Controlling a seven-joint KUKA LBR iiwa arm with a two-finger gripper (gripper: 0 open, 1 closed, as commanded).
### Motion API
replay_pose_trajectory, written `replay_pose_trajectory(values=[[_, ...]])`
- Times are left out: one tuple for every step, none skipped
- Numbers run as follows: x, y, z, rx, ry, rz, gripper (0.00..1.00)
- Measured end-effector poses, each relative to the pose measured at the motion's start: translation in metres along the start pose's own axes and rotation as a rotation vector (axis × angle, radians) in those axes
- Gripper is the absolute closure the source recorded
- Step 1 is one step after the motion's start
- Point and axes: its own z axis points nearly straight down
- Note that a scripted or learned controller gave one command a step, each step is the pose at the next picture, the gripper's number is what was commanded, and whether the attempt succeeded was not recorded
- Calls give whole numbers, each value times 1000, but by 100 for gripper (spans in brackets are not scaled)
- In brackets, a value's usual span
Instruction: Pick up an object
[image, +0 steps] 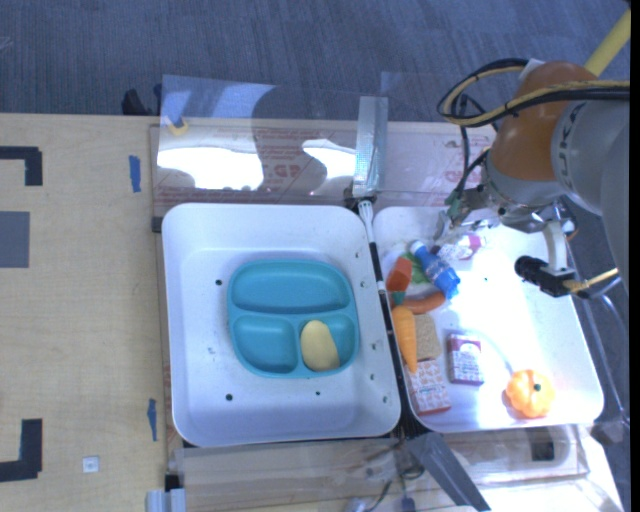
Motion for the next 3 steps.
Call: replay_pose_trajectory(values=[[0,0,1,1,1,0,0],[2,-38,33,58,23,-24,0],[2,-36,24,51,21,-24,100]])
